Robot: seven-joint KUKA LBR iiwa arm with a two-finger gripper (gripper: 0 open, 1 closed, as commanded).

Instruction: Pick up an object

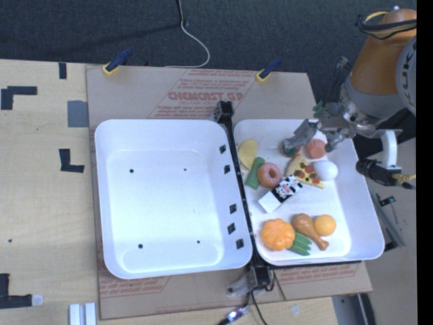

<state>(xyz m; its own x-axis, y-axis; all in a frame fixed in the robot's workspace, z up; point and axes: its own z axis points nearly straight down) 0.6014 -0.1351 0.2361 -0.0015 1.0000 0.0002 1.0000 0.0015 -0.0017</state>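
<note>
Two white bins: the right bin [362, 202] holds about nine toy foods; gripper [301, 141] at its twelve o'clock, grip state indiscernible.

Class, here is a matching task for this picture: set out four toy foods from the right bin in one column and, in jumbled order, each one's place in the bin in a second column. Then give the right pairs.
Things:
1. pumpkin
2. doughnut
3. white egg
4. chicken drumstick

Places:
A. right side, beside the pizza slice
B. near front edge, left
C. middle, by the green piece
D. front, beside the orange ball

Pairs: 1-B, 2-C, 3-A, 4-D
</note>
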